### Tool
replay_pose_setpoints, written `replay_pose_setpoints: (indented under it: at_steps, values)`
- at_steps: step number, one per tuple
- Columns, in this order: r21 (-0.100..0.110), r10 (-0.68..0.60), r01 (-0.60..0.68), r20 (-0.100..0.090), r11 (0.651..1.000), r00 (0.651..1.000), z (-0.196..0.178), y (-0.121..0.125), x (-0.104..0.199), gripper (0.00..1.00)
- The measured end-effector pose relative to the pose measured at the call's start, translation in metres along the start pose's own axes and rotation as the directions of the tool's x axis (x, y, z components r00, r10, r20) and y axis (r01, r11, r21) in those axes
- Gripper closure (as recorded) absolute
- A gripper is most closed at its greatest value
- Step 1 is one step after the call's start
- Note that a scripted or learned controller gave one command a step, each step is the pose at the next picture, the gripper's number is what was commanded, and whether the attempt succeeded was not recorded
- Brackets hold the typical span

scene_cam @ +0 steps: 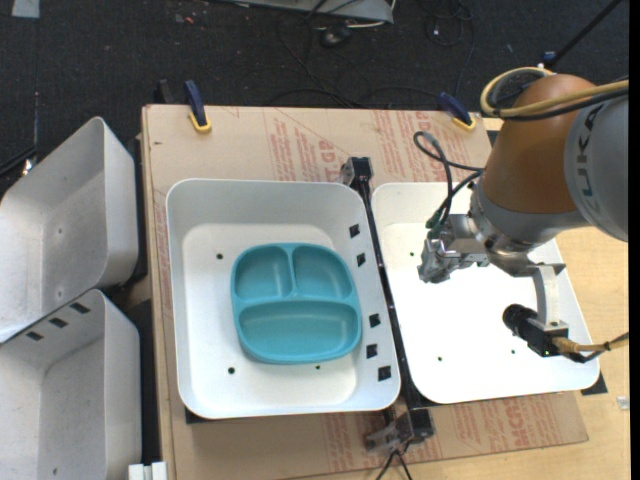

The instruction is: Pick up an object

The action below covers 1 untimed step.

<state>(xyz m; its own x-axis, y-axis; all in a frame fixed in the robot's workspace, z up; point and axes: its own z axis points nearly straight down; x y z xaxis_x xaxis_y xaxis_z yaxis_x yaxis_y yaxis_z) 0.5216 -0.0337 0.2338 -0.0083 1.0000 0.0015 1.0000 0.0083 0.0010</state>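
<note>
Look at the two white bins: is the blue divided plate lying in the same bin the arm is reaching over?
No, the blue divided plate lies in the left bin, while the arm is over the right bin.

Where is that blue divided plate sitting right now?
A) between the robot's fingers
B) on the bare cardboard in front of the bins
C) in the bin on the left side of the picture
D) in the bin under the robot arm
C: the blue divided plate lies flat in the left bin, while the arm's gripper is over the right bin.
</note>
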Motion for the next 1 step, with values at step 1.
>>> replay_pose_setpoints:
  at_steps: [1]
  values:
    - [0.000, 0.001, -0.001, 0.001, 1.000, 1.000, -0.0066, -0.0043, 0.0603, 1.00]
